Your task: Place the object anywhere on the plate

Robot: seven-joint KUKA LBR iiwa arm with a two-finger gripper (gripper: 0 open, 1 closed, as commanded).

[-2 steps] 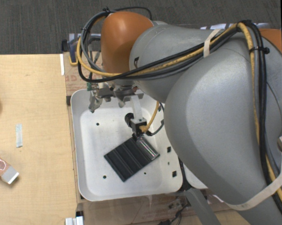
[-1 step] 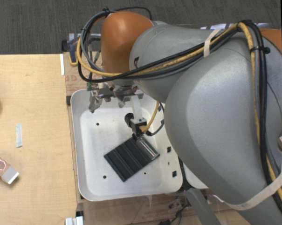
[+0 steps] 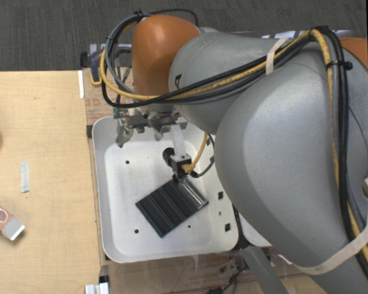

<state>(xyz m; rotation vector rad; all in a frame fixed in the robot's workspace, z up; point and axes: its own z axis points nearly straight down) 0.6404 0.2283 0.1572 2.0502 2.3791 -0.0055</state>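
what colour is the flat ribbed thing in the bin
Black, with parallel ridges; it lies in the white bin, clearest in the camera view.

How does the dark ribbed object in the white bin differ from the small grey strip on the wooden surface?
The dark ribbed object is black, broad and lies at a slant in the white bin; the small grey strip is pale, narrow and lies upright in the view on the wooden surface. Both lie flat.
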